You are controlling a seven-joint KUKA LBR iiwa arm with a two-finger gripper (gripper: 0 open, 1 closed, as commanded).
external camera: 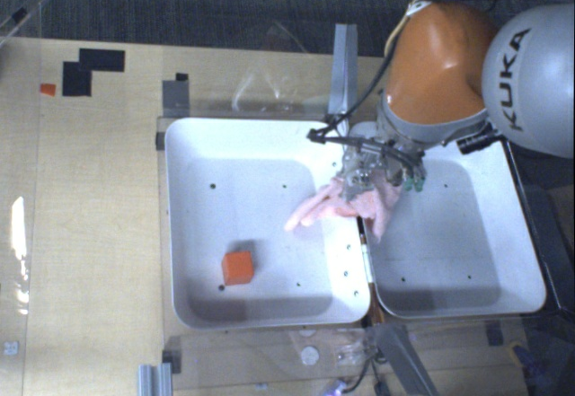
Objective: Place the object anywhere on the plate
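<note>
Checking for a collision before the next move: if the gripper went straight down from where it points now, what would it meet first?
Most likely the pink cloth bunched right under the gripper, draped over the divide between the two white bins. Depth is unclear from this slanted view.

The arm [503,71] reaches in from the right, its orange band bulging above the wrist. The gripper [373,174] points down; its fingertips seem buried in clutter, their spread unclear.

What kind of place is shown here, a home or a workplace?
Probably a robotics lab: a KUKA arm reaches over two white bins on a wooden bench, with test items, an orange block and a pink cloth.
</note>
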